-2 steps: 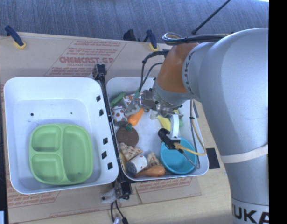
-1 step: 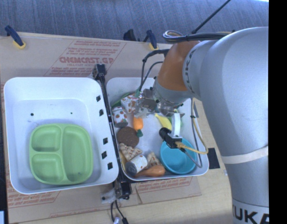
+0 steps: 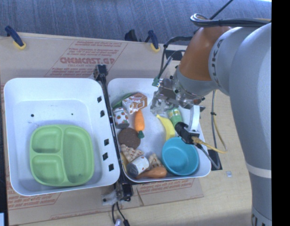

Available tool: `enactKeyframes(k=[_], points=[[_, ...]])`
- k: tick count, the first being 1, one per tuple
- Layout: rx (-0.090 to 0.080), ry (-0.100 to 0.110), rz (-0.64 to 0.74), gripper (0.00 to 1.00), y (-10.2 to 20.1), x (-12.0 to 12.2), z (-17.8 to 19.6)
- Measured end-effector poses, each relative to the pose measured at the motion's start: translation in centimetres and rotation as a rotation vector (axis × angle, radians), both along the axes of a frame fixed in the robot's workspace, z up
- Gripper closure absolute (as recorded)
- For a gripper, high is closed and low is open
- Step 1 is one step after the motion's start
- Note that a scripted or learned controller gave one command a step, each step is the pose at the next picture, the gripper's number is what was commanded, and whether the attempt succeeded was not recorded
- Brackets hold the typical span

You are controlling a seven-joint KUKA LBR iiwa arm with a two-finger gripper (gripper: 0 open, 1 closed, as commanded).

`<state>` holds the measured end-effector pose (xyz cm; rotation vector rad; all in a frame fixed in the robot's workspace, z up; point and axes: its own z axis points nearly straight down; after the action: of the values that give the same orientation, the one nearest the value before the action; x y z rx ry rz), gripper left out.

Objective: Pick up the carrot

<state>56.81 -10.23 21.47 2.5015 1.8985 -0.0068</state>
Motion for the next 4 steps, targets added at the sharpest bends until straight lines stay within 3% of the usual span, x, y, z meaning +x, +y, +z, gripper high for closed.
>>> enactKeyframes(k=[1,2,3,4], points=[[0.006,0.008,-0.132,1.0,0.4,-5.1,-12.4],[0.003,-0.003,-0.402,1.0,-1.3,-5.9,7.9],[0.005,0.019,-0.523,1.0,-1.8,-7.2,-6.3],[0.006,0.01,-0.523,0.0,-1.8,-7.0,-5.9]])
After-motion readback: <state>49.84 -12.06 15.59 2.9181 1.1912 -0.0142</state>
